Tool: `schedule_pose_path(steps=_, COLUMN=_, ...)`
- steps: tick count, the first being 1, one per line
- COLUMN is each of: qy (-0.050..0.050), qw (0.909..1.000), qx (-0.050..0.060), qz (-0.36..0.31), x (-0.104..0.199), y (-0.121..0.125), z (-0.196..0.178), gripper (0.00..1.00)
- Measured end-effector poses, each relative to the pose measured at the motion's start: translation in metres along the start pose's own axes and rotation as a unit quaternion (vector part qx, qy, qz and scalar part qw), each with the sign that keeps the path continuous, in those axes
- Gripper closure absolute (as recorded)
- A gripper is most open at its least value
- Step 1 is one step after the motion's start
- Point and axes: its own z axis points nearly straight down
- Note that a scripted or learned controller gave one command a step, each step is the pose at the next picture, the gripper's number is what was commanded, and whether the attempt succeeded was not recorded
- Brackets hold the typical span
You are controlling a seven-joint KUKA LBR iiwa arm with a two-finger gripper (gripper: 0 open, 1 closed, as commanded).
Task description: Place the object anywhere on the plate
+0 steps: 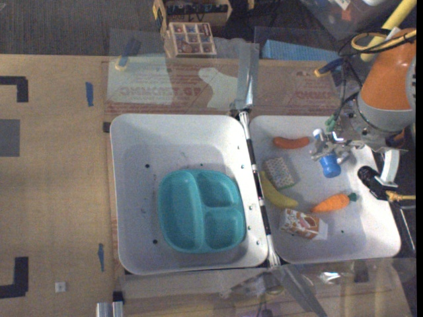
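Here, nearest the bottom of the frame, the left bin (125, 177) holds a teal divided plate (200, 210), lying flat in its lower middle. The right bin (370, 243) carries the loose items: a small printed carton (301, 224) at lower centre, an orange carrot (332, 203) just to its upper right, a yellow banana (275, 194) along the bin's left side, and a mesh-patterned sponge (281, 171) just above the banana. Further up lies a red-orange sausage (291, 142), near the bin's top edge.

The arm (390, 84) comes in from the upper right of the frame, orange band uppermost, wrist bent down over the right bin's upper right part. The gripper (328, 154) hangs there, metal fingers pointing down-left, with a blue object (330, 166) right at its tips. Whether the fingers are closed on that blue object cannot be told; the tips blur into it. The blue object is over the right bin, well apart from the plate.

A cardboard box (192, 5) sits at top centre, beyond the bins.
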Motion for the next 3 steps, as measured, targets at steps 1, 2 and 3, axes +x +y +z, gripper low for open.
schedule_pose_path(steps=1, qy=0.001, qw=0.9995, qx=0.001, qz=-0.032, x=0.076, y=-0.005, z=-0.011, gripper=1.0)
schedule_pose_path(steps=2, qy=0.001, qw=0.9922, qx=0.0, qz=-0.125, x=0.139, y=0.004, z=-0.011, gripper=1.0)
schedule_pose_path(steps=3, qy=0.001, qw=0.9858, qx=0.001, qz=-0.168, x=0.223, y=-0.027, z=-0.011, gripper=1.0)
